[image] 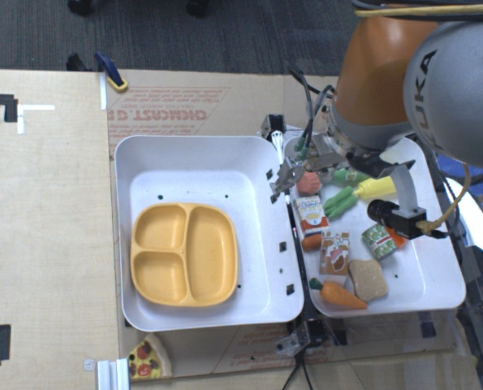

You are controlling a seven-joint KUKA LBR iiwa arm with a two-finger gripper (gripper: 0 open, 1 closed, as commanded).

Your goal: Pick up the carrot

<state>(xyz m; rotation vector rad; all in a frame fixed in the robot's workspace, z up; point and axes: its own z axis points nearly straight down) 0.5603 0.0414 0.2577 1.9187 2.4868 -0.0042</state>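
Observation:
The carrot [340, 296], orange with a small green top, lies at the front left of the right bin [436, 295]. It rests beside a tan bread slice [368, 279]. My gripper [289, 175] hangs low over the divide between the two bins, near the back left corner of the right bin. It is well behind the carrot and apart from it, close to a red round fruit [308, 184]. Nothing shows in the gripper.
The right bin also holds a small carton [310, 211], a green pod [341, 201], yellow corn [376, 188], a green can [379, 240], a brown box [335, 253] and a small orange piece [312, 240]. A yellow divided plate [184, 254] sits in the left bin [192, 157].

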